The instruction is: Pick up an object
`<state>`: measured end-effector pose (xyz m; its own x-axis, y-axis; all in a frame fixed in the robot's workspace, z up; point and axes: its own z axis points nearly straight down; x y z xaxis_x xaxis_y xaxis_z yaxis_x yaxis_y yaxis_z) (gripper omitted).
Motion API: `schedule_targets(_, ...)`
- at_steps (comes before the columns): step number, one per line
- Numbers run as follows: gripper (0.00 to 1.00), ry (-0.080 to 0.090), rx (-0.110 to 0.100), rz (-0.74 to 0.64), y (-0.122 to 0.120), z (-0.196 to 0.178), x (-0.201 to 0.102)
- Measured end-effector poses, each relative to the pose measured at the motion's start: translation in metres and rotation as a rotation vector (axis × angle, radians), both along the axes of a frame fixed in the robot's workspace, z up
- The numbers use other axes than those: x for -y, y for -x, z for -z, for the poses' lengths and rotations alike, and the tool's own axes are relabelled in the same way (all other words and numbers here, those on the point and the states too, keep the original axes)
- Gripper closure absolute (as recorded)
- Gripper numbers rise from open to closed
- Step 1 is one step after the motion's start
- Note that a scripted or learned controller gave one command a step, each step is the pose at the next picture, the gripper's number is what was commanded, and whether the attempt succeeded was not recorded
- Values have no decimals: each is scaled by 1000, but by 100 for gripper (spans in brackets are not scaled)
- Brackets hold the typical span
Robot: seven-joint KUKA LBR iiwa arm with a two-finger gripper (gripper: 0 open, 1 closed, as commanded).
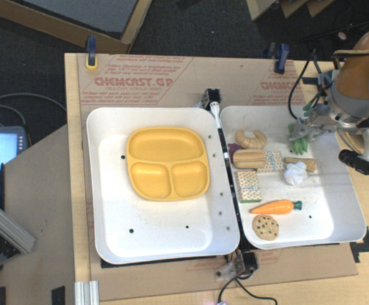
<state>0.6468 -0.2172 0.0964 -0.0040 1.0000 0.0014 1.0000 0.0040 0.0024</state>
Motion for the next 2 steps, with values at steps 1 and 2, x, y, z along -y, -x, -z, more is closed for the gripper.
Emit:
schedule_targets(1, 100, 2, -20, 0, -14, 13, -96)
schedule_targets(2, 100, 0, 3, 0, 9, -94, -147)
